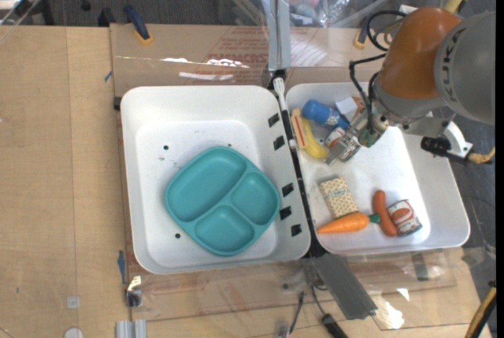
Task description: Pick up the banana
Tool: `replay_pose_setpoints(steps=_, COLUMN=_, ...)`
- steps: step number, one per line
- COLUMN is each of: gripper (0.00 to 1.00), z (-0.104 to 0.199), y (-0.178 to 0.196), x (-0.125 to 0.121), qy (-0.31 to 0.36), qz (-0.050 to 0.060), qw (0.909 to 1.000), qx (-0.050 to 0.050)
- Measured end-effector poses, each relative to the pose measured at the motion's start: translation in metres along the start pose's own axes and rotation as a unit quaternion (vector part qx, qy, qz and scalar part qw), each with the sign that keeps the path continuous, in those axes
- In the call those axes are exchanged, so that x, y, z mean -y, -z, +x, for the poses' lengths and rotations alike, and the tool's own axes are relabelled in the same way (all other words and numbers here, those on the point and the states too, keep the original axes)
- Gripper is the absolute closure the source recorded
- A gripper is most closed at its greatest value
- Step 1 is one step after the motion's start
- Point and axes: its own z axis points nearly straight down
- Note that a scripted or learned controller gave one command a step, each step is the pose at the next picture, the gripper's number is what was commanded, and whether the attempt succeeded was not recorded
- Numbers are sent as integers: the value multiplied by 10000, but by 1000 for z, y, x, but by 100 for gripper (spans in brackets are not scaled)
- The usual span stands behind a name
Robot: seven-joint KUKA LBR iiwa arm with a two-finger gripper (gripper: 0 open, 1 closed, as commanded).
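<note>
Banana first: the small yellow curved banana (313, 144) lies in the right white bin (441, 202), in its far-left part close to the wall shared with the other bin, and the gripper (344, 147) sits just beside it on the right. Whether the gripper's fingers are apart or closed, and whether they have hold of anything, cannot be told from this slant.

Largest of all, the left white bin (150, 171) carries a teal plastic divided plate (222, 199) near its middle, with bare floor along the far and left walls. The grey arm with its orange band (421, 53) comes in over the right bin's far-right corner. In that bin a blue object (318, 111) lies by the far wall next to the banana; a tan patterned packet (339, 195) sits mid-floor; an orange carrot (343, 224) lies along the near wall, with a red sausage-shaped piece (383, 212) and a small red-labelled can (404, 217) toward the near-right corner. Open floor remains along the right wall.
</note>
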Motion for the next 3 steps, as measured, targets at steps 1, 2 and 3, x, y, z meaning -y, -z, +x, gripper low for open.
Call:
replay_pose_setpoints(steps=1, gripper=0, z=-16, y=-13, x=-12, qy=-197, qz=56, qw=9998, qx=-66)
replay_pose_setpoints(steps=2, gripper=0, z=0, y=-11, x=-4, qy=-1305, qz=31, qw=9914, qx=-20)
replay_pose_setpoints(steps=3, gripper=0, z=-21, y=-13, x=-18, qy=-847, qz=114, qw=9963, qx=-98)
